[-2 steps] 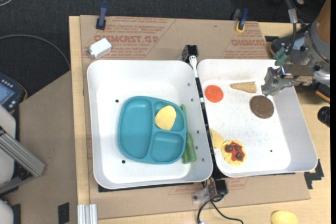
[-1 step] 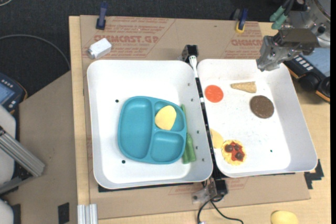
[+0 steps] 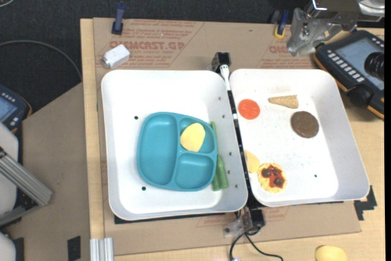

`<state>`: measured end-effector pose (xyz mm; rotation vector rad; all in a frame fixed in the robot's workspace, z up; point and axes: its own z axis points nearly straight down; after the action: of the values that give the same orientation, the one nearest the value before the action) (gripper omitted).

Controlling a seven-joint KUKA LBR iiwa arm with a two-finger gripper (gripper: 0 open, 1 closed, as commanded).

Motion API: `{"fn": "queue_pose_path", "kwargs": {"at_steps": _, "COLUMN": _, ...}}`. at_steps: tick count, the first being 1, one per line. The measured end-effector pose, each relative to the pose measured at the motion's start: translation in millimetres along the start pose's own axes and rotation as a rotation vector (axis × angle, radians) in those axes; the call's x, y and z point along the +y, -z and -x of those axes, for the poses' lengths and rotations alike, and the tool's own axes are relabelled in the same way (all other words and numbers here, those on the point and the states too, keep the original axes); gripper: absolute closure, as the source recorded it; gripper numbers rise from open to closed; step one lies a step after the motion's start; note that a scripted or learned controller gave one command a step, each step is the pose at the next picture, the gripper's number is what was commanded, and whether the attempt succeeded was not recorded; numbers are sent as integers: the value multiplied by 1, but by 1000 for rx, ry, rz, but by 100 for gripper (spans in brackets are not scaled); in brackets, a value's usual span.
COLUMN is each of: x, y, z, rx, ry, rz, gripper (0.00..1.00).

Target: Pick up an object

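in the right bin, your candidates lie loose and apart, easy to reach: a small pizza at the near edge, a brown cookie mid-bin, an orange disc by the left wall. the gripper hangs beyond the far edge; you cannot tell its opening, and nothing hangs under it.

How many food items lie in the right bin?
5: orange disc far left, tan wedge at the back, brown cookie centre, yellow piece and small pizza at the front.
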<state>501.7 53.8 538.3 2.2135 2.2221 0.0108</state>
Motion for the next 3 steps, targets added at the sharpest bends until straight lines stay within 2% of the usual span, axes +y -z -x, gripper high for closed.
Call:
{"fn": "queue_pose_path", "kwargs": {"at_steps": 1, "x": -26, "y": -131, "z": 19, "rx": -3, "ry": -8, "rz": -23, "gripper": 100}}
{"fn": "queue_pose_path", "kwargs": {"at_steps": 2, "x": 3, "y": 5, "z": -2, "rx": 1, "ry": -1, "rz": 11, "gripper": 100}}
{"fn": "queue_pose_path", "kwargs": {"at_steps": 3, "x": -24, "y": -106, "z": -7, "rx": -3, "ry": -5, "rz": -21, "gripper": 100}}
